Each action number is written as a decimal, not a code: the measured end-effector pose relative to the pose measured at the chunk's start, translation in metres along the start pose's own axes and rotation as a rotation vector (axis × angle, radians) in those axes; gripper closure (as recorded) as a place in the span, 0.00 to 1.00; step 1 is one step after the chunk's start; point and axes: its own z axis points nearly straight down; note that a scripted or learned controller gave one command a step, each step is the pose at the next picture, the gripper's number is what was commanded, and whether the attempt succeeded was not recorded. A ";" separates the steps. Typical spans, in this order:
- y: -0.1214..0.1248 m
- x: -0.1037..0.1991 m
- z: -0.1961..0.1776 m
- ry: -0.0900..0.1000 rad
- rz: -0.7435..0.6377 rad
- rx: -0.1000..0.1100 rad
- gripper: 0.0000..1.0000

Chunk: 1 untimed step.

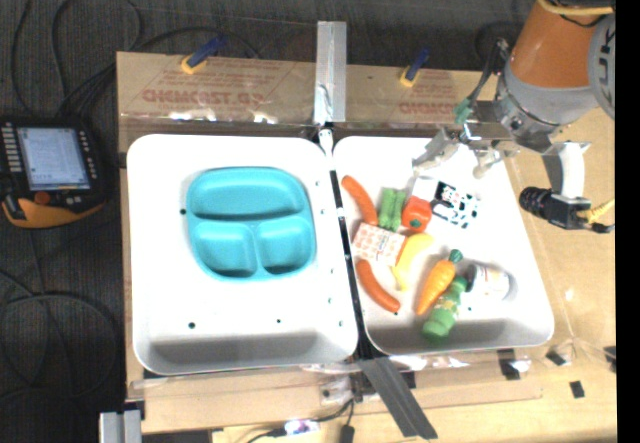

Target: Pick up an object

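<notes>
Open gripper hovers above the black-and-white carton.

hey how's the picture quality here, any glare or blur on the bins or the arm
Camera view: even overhead lighting, soft shadows only; the white right bin and left bin are bright but not blown out, with mild sheen on the teal tray. The toys are reasonably sharp; the pincer looks slightly soft, so fine detail there is hard to read. The tablet screen glows pale.
</notes>
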 end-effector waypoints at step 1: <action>-0.021 0.023 0.092 0.000 -0.037 0.001 0.00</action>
